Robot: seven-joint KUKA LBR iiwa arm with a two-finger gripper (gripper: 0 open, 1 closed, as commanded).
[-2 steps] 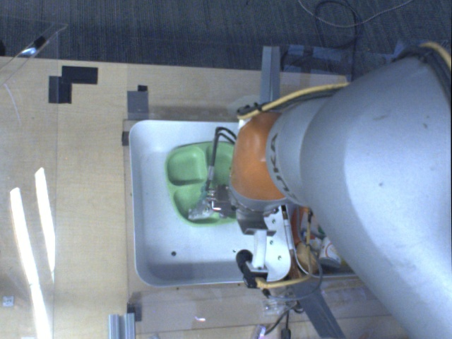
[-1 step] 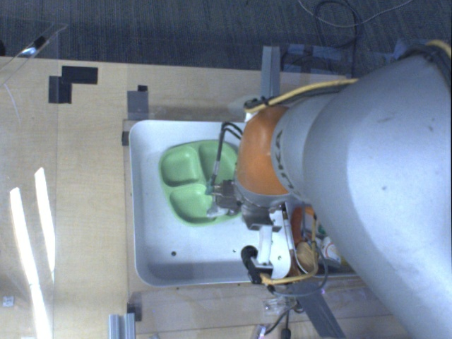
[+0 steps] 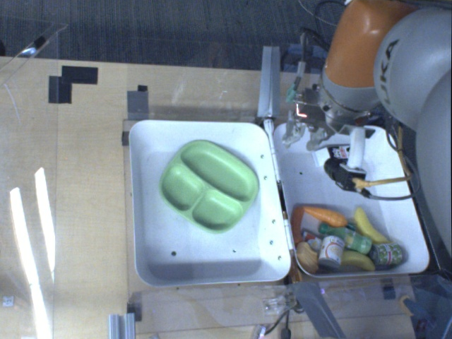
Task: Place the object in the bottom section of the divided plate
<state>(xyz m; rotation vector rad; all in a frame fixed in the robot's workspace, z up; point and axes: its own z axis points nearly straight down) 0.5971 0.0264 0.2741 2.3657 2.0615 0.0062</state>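
A green divided plate (image 3: 209, 184) lies in the middle of the left white bin (image 3: 145, 217); it has three sections and nothing in them. My gripper (image 3: 301, 138) hangs over the upper left corner of the right bin (image 3: 392, 164), just right of the wall between the bins. Its two fingers stand apart, with only bin floor showing between them. The loose objects are piled at the near end of the right bin: an orange carrot (image 3: 323, 216), a yellow banana (image 3: 369, 224), a green bottle (image 3: 349, 240) and a small can (image 3: 330, 251).
A black cable loop with a yellow-tipped lead (image 3: 353, 180) hangs from the wrist over the right bin. A metal rail (image 3: 267, 83) stands behind the bins' shared wall. The big grey and orange arm covers the top right.
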